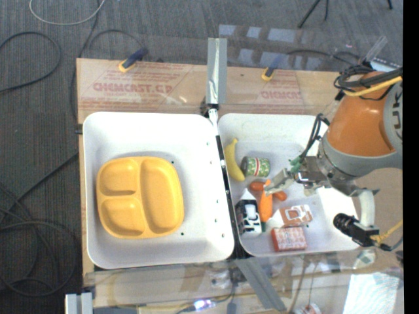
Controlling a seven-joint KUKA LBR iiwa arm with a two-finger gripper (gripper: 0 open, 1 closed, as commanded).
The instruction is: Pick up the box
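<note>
A flat red box (pixel 289 239) lies near the front edge of the right bin (pixel 275 126). Just behind it rests a smaller white and orange box (pixel 296 214). My gripper (pixel 285 177) hangs over the middle of the right bin, a little behind and left of both boxes, close to an orange carrot (pixel 265 203). Neither box is between its tips. The grey arm with its orange band (pixel 361 126) comes in from the right and covers the bin's right side.
Also in the right bin are a yellow banana (pixel 233 160) by the left wall, a green can (pixel 256 167) on its side, and a black and white object (pixel 248 216) at the front left. A yellow divided plate (pixel 139 196) lies in the left bin (pixel 131 126).
</note>
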